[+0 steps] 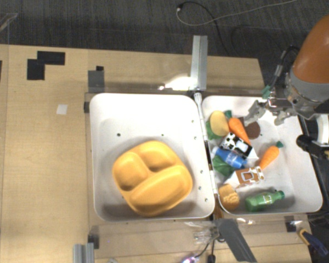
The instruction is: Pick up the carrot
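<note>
Two orange carrots lie in the right bin. One carrot slants near the bin's upper left, between a yellow-green fruit and a brown round piece. The other carrot has a green top and lies near the bin's middle. My gripper hangs over the bin's upper part, just right of and above the first carrot. Its fingers stand apart with bare bin floor between them, so it is open and holds nothing.
Around the carrots lie a black-and-white patterned toy, a blue bottle, a small brown-and-white box, a tan bread-like piece and a green bottle. The left bin holds a large yellow lumpy object.
</note>
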Motion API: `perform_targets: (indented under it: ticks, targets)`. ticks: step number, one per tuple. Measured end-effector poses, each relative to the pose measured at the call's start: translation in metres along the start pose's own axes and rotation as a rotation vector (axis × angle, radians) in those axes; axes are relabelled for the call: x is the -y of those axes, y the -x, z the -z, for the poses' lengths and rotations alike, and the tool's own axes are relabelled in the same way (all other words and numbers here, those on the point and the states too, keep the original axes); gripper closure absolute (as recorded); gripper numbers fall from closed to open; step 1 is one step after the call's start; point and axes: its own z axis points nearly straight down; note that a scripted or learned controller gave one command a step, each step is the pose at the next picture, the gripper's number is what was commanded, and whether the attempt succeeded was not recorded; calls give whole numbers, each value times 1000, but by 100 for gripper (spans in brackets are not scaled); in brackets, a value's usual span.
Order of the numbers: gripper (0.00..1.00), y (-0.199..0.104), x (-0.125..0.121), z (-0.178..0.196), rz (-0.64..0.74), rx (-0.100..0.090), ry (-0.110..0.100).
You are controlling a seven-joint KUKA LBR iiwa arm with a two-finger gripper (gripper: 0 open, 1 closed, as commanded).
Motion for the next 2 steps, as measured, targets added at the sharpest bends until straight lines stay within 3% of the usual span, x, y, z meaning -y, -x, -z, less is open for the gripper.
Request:
perform_targets:
  ticks: [1,2]
  targets:
    - [0,14,-41,-71,-136,0,0]
    - [0,-8,-78,-135,37,4,17]
